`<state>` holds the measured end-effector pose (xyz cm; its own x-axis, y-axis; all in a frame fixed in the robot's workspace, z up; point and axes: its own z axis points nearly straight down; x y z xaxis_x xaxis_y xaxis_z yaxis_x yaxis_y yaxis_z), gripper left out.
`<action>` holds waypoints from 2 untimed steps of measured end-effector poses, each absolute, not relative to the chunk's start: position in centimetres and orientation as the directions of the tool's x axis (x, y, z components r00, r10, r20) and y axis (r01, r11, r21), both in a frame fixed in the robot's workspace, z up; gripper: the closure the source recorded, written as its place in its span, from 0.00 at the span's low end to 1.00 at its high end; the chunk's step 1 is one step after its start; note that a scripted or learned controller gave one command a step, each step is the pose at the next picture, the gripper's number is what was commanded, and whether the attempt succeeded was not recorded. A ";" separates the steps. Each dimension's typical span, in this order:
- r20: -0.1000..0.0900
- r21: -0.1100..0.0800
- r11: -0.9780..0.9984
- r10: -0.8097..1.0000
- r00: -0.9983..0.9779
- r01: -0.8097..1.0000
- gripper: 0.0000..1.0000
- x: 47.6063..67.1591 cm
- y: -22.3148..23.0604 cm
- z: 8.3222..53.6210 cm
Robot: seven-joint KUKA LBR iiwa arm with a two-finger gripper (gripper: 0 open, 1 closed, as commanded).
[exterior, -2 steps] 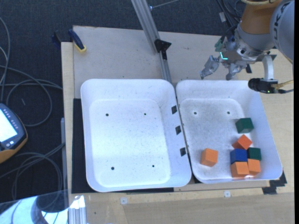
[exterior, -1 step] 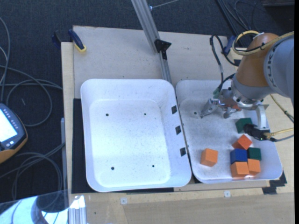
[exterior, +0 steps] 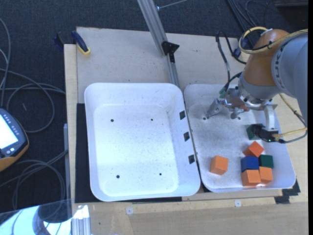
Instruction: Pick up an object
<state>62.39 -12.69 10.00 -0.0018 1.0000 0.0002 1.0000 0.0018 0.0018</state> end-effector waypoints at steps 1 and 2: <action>-0.004 0.006 -0.004 1.000 0.004 1.000 0.00 61.5 -17.8 14.5; 0.001 -0.006 -0.005 1.000 0.005 1.000 0.00 56.8 -21.4 9.7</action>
